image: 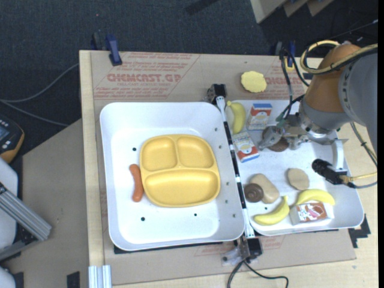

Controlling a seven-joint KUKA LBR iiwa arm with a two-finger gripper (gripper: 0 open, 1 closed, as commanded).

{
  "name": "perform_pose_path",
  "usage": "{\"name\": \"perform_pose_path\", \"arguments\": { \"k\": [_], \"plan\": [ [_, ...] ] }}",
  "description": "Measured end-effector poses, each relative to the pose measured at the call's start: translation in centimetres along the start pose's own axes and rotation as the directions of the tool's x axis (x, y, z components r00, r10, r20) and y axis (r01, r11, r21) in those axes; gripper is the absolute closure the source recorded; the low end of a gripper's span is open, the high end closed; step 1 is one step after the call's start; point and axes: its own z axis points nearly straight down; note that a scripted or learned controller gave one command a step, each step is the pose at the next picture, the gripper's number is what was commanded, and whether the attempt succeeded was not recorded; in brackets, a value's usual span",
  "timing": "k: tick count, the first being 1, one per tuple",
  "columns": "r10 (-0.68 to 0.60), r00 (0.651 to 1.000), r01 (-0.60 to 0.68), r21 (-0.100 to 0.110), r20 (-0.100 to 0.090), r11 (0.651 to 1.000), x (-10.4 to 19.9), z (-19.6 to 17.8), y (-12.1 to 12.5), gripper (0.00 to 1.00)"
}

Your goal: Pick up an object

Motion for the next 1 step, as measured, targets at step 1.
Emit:
{"name": "perform_pose_path", "arguments": {
  "k": [1],
  "plan": [
    [-0.008,1.0,0.008,0.0,0.002,1.0,-3.44,-0.46,5.43,0.0]
  ]
}}
